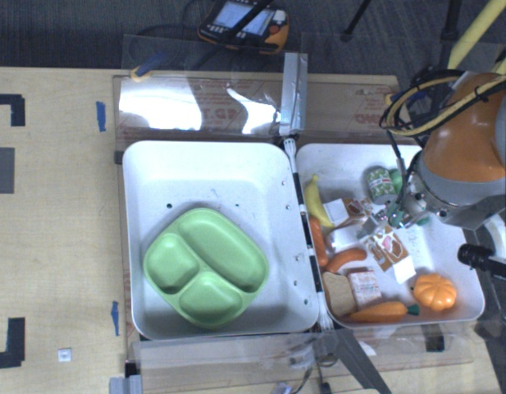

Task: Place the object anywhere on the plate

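Arm: the grey KUKA arm with its orange band (470,150) hangs over the right bin's far right corner.
Plate: the green three-compartment plastic plate (205,265) sits bare near the left white bin's (154,167) front edge.
Gripper (394,217): low amid clutter at the right white bin's (470,302) middle; how far open, or holding what, I cannot tell.
Object: which item is targeted is unclear, probably a small packet (390,249) under the claw.
Advice: lift straight up, checking grip before crossing the divider.
Hidden: fingertips lost among wrappers.

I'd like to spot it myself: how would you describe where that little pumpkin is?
Find the right-hand white bin, the one crowded with toy food. Look in its near right corner: the pumpkin sits just above the carrot's green end. It is the only round, ribbed orange thing there.
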Robot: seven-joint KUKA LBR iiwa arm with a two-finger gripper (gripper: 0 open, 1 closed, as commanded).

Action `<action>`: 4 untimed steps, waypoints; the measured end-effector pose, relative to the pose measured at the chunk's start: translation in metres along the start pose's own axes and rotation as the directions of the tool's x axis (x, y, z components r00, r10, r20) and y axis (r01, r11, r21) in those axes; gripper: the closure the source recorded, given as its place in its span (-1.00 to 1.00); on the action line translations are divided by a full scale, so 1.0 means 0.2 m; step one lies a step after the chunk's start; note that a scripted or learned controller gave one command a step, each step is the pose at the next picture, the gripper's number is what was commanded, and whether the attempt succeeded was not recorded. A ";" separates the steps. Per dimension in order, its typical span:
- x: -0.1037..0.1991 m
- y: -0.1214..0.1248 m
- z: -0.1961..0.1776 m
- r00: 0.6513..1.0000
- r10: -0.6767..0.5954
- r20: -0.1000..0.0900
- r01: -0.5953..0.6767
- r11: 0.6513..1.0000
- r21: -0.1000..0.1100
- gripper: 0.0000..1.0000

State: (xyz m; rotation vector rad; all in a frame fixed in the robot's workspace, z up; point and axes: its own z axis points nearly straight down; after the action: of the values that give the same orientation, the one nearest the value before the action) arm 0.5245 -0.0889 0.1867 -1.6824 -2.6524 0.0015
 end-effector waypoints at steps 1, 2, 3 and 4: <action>0.43 -0.02 0.01 0.975 -0.223 -0.003 0.223 0.975 0.002 1.00; 0.70 0.20 0.01 0.924 -0.383 0.003 0.383 0.924 -0.004 1.00; 0.84 0.51 -0.14 0.898 -0.441 0.001 0.441 0.898 -0.001 1.00; 0.91 0.27 0.01 0.946 -0.324 -0.002 0.324 0.946 0.002 1.00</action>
State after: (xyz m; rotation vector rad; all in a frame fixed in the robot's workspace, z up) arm 0.4954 0.0984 0.1843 -1.2220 -2.8899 0.0032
